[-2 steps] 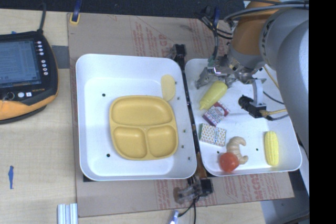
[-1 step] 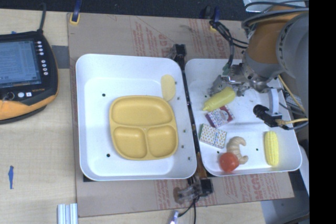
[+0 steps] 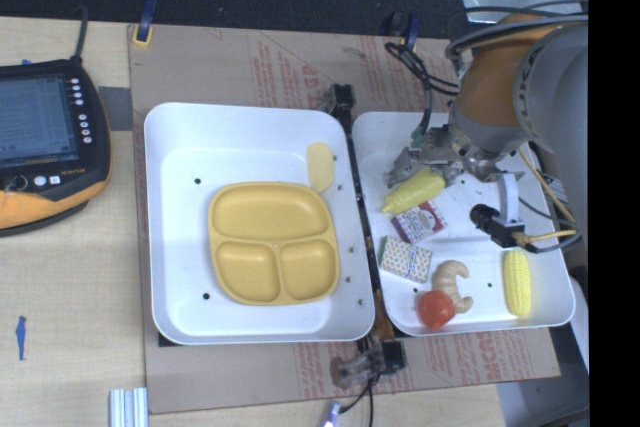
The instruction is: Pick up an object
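Yellow banana [image 3: 414, 190] under gripper [image 3: 432, 167] in right bin [image 3: 560, 315], finger state unclear.

A bulky grey arm [image 3: 556, 75] with a broad orange band, black cables looping beside it.
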You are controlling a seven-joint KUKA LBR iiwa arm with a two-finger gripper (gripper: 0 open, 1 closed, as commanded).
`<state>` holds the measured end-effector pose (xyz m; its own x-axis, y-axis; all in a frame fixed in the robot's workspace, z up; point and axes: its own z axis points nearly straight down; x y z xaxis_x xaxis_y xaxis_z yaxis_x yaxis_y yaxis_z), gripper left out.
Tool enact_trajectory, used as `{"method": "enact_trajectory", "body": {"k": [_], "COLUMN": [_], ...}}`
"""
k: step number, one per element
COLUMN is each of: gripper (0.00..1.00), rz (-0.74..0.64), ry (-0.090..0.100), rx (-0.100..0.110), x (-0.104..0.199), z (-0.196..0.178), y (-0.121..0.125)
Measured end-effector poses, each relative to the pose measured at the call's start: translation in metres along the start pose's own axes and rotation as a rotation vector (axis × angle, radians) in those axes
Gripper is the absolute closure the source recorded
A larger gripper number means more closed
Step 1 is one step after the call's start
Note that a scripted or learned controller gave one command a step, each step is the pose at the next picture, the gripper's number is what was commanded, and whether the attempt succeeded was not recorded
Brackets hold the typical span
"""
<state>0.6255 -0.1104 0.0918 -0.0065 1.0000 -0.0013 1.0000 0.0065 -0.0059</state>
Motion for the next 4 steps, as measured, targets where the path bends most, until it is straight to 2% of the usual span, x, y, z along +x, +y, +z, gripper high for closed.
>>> {"method": "enact_trajectory", "body": {"k": [1, 3, 4], "gripper": [0.00, 0.00, 1.00], "rz": [0.000, 0.000, -0.002], "ry": [-0.001, 0.001, 0.001], "rx": [-0.001, 0.002, 0.005], "x": [-0.002, 0.014, 0.013], "z": [0.000, 0.000, -0.010], "y": [0.000, -0.012, -0.012]}}
